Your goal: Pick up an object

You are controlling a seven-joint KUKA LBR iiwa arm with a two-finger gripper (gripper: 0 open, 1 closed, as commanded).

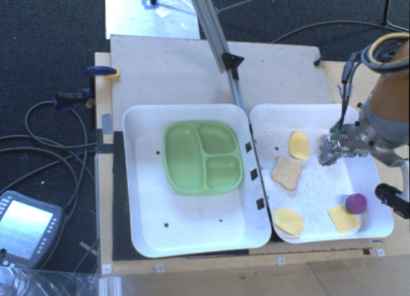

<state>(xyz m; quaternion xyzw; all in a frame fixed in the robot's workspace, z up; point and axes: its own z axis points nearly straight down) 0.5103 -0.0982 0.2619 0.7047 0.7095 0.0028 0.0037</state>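
Nothing had been lifted yet: every piece lay flat on the floor of the right bin [384,224], so the whole pick was left to do.

Nearest the lower edge of the frame, a pale yellow rounded wafer [287,222] sat at the bin's lower left corner, thin and smooth like moulded plastic. To its right lay a yellow square slice [343,219], flat with soft corners, and touching its upper right edge a small purple ball [356,203], matte and slightly knobbly. Further up, near the middle of the frame's right half, lay a tan bread-shaped slice [287,173], dull and faintly speckled, and above it a yellow oval chip [298,145].

The pincer [331,151] hung just right of that oval chip, low over the bin floor, a cluster of grey metal below the arm's orange band. Whether it was spread or pressed together could not be told from this slant; nothing showed between its tips.

In the left bin [144,224], a glossy white shallow tray with rounded corners, rested a light green divided plate [202,157] with three compartments. Beyond both bins the bench [166,70] showed bare pale board.
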